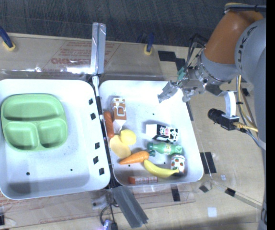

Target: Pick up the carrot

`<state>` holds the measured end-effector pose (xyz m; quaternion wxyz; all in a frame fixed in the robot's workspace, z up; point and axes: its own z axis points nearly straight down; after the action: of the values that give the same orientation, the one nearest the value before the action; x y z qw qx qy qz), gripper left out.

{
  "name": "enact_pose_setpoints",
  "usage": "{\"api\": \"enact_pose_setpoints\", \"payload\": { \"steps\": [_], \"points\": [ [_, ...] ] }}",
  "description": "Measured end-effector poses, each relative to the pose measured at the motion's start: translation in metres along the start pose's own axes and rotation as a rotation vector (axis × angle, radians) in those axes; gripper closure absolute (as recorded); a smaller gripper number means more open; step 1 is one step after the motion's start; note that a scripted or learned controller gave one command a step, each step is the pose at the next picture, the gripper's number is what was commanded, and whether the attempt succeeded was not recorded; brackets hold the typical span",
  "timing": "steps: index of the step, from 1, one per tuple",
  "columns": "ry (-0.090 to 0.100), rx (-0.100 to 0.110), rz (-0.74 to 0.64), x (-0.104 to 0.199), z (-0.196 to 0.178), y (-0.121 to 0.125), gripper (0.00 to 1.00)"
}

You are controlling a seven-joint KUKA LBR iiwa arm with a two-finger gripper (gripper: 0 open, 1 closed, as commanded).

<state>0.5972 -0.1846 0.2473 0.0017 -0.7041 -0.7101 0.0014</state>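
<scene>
Carrot (133, 157) looks light, stiff, smooth; grasp its thick middle, at seven o'clock from empty, parted gripper (176, 93).

Left bin (13, 183): compartment tray (33, 121). Right bin (142, 87): carrot (133, 157) near front, banana (159, 169) just right; my gripper (176, 91) above rear-right corner, possibly clear.

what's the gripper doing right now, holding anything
gripper: open, holding nothing, above the upper right part of the right bin; the carrot lies in that bin, untouched.
</scene>
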Motion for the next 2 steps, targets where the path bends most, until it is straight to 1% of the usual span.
{"api": "enact_pose_setpoints", "payload": {
  "steps": [1,2],
  "points": [
    [0.001,0.002,0.035,0.070,0.150,-0.040,0.00],
    [0.002,0.001,-0.281,0.071,0.157,-0.095,0.00]
  ]
}}
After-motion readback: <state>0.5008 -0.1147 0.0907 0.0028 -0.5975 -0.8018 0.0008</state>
